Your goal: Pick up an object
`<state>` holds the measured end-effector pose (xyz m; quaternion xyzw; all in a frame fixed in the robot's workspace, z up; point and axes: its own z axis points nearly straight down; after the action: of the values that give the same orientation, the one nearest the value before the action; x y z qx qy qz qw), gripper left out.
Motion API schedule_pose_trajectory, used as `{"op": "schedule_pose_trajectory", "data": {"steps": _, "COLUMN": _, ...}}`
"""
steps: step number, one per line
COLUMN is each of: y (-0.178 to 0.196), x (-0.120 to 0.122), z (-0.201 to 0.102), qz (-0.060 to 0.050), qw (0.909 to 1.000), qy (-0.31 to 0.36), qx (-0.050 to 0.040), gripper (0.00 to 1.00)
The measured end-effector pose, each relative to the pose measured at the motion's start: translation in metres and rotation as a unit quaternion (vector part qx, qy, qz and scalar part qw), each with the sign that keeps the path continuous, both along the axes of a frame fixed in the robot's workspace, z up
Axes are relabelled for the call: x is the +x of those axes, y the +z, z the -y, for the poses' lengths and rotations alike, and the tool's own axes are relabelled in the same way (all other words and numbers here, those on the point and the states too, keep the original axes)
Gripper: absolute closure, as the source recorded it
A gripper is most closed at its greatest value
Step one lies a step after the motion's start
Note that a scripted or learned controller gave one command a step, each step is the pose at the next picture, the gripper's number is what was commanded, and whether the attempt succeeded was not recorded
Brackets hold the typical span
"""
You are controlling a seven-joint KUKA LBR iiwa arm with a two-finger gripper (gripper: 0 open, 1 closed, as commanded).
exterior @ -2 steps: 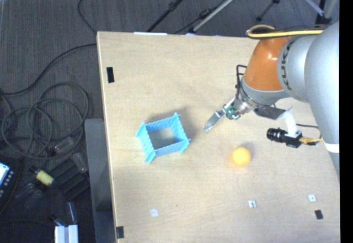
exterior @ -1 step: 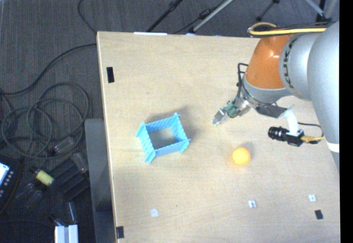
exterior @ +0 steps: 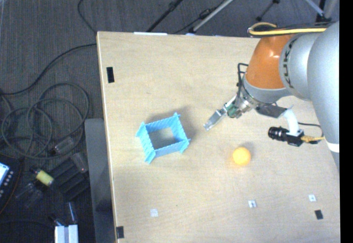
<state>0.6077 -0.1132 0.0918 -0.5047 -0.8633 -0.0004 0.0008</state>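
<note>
camera view: we saw the grey arm [exterior: 309, 65] with its orange band [exterior: 267, 65] reaching in from the right over a pale wooden bench [exterior: 165, 70]. the gripper [exterior: 212, 120] hung low over the bench top, pointing down-left, nothing visibly between its tips. we could not tell whether the claw was released or clenched, too small and foreshortened.

two candidates lay on the bench. a blue square frame [exterior: 162, 138], open in the middle, sat left of the gripper, near but apart from it, turned a bit askew. an orange ball [exterior: 241, 156] sat below-right of the gripper, also apart, well clear of the frame.

handling, our guess: the frame looked like thin light plastic, stiff-ish but maybe flexy; we judged the best hold was pinching one wall, one finger inside the opening and one outside. the ball looked light and smooth, likely to roll or squirt out, so it wanted a centred pinch across its widest part. the frame seemed the safer pick.
</note>
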Motion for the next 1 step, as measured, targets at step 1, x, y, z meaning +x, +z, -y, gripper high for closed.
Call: {"op": "schedule_pose_trajectory", "data": {"steps": 1, "y": 0.0087, "x": 0.0, "z": -0.0003, "qz": 0.0, "qw": 1.0, "qy": -0.001, "qx": 0.0007, "gripper": 1.0}}
